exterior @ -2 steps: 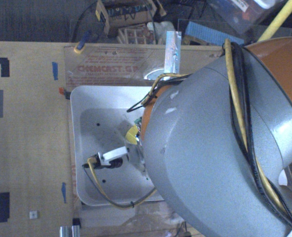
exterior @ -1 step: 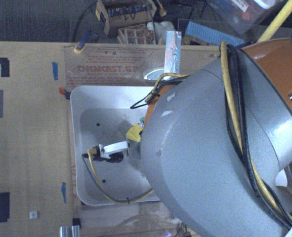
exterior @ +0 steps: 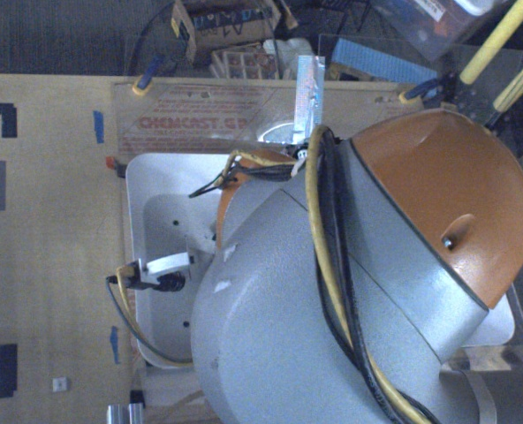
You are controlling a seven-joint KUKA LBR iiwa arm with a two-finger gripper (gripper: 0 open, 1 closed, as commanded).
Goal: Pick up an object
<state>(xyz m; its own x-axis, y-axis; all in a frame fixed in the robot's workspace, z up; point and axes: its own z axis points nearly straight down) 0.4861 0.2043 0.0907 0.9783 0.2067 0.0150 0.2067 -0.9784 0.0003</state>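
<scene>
The grey arm with its orange band reaches in from the right and covers most of both bins. Its wrist end hangs low over the left bin. A small white and black fitting with a yellow cable loop sticks out from under the arm near that bin's left wall. My gripper sits under the arm's bulk here. Whatever lies in the bins beneath the arm is hidden from me.
A black and yellow cable bundle runs along the arm. A clear plastic sheet with red lettering lies behind the left bin. The wooden bench stretches to the left. Boxes and clutter stand behind the bench.
</scene>
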